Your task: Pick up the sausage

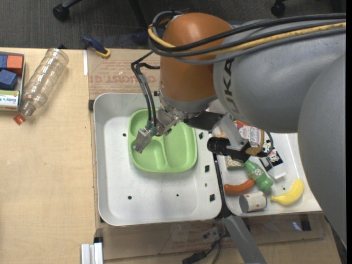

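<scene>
Sausage (240, 188): small, reddish-orange, slightly curved; lower right of frame, in the right bin (308, 205), beside a green bottle (258, 176).
Gripper (144, 139): over the green tray (176, 153); grip state unreadable.
Hidden: arm (264, 76) covers the right bin's upper part.

We count two white bins: a left one (110, 202) and a right one (308, 202). In the left bin there is one green divided plate (170, 153). In the right bin we count one sausage (240, 188), one banana (289, 194), one green bottle (258, 176), one small white cup (252, 202) and a few printed packets (250, 133) whose number we cannot tell. On the wooden bench there is one clear plastic bottle (43, 80) and one box of coloured blocks (11, 78). One robot arm (286, 76) reaches over it all.
</scene>
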Available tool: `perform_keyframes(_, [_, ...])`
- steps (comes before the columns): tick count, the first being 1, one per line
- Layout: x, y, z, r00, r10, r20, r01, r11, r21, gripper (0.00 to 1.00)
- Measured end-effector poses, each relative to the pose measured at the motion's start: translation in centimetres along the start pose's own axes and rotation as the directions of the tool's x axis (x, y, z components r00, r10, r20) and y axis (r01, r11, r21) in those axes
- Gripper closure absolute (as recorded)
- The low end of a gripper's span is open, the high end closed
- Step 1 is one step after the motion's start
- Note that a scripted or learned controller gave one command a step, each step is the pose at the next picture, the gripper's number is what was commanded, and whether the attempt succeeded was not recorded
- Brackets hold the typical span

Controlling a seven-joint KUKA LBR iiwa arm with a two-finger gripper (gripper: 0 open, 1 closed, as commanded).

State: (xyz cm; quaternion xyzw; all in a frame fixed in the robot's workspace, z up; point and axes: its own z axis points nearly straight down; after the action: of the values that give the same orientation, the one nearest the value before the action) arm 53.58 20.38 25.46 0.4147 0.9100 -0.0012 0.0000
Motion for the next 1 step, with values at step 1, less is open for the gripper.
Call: perform_keyframes(1, [5.12,-3.32,8.92,0.996,-0.084,-0.002,0.084,0.996,0.002,0.00])
